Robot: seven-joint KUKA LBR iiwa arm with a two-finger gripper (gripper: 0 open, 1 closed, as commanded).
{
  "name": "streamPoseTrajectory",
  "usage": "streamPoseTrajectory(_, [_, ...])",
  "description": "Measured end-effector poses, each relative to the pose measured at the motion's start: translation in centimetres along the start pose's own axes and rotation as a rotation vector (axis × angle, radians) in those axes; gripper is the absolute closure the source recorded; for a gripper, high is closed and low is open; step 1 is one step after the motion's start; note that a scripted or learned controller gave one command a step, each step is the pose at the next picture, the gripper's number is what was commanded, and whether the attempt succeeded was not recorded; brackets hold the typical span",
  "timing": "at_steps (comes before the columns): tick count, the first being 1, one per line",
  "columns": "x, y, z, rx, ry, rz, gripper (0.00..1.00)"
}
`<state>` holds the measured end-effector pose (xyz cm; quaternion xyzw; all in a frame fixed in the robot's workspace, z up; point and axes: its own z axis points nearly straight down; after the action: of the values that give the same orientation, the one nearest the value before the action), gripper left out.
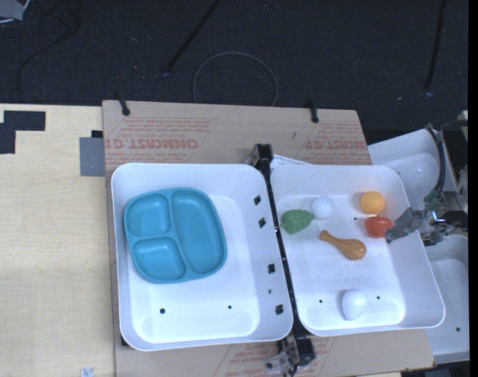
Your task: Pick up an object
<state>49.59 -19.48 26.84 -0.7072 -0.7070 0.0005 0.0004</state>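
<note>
Resting nearest the camera in the right bin [427, 309], a white egg-shaped piece [353, 304] lies alone by the front wall, well apart from the cluster beyond it. Next back, a tan toy drumstick [344, 245] lies flat mid-bin, its long axis running from upper left to lower right, slim end toward the bin divider and fat end toward the arm. Behind it sit a green leafy piece [297, 221], a small white ball [322, 206], a red piece [378, 226] and an orange ball [372, 202]. The gripper [401, 227] hangs at the right rim, its tip just beside the red piece; whether the jaws are parted or closed cannot be told, and nothing shows between them. The likely risk: round toys so close to the wall may roll or squirt aside on contact, or the tip may strike the rim. A blue divided plate [176, 234] lies in the left bin [246, 320].
</note>
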Motion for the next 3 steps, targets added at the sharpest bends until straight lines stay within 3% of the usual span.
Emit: streamPoseTrajectory(3, [-0.8,0.0,14.9,0.006,0.003,0.0,0.0])
